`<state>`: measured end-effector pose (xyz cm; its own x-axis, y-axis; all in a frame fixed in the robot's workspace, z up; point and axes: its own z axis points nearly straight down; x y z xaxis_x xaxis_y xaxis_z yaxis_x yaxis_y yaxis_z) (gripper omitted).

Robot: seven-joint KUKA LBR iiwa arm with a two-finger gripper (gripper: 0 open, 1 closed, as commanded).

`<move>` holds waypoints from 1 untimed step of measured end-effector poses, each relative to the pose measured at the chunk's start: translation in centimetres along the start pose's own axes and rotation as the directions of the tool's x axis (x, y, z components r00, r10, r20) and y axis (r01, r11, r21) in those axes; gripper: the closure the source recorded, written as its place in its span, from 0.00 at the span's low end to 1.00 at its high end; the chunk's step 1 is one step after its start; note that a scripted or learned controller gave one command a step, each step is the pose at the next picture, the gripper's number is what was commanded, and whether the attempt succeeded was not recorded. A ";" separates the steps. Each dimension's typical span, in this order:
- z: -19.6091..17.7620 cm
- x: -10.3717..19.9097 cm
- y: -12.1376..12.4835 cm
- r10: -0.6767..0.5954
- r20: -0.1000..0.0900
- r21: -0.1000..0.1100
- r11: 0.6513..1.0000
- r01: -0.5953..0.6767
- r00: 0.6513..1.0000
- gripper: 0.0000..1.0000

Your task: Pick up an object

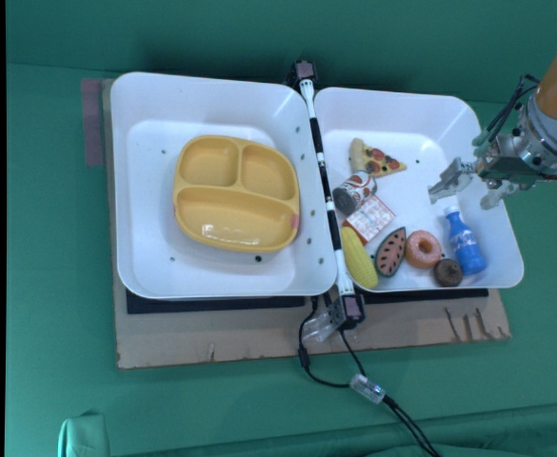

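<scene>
Right bin (421,112), blue bottle (465,243) below hand (470,187)

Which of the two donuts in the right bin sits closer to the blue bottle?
The dark chocolate donut, at the bin's near right corner beside the blue bottle; the orange donut lies further left.

Both white bins (211,98) look like smooth, glossy plastic. Yellow divided plate (236,194): plastic w/ soft sheen. Green cloth (59,388) over bench is matt, slightly creased. Brown board (211,336) under bins looks like matt cardboard, rough edges. Gripper (473,184) fingers: bare grey metal, dull shine. Blue bottle (464,242), donut (423,248), corn (358,258): shiny toy plastic. Small can (353,193) has a metallic-looking end.
</scene>
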<state>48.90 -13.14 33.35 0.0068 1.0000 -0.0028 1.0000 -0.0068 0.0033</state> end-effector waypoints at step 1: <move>14.3 -0.8 2.1 0.001 0.001 -0.004 1.000 -0.001 1.000 0.00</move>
<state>51.04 -13.95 19.09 0.0073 1.0000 -0.0040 0.9999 -0.0073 0.0074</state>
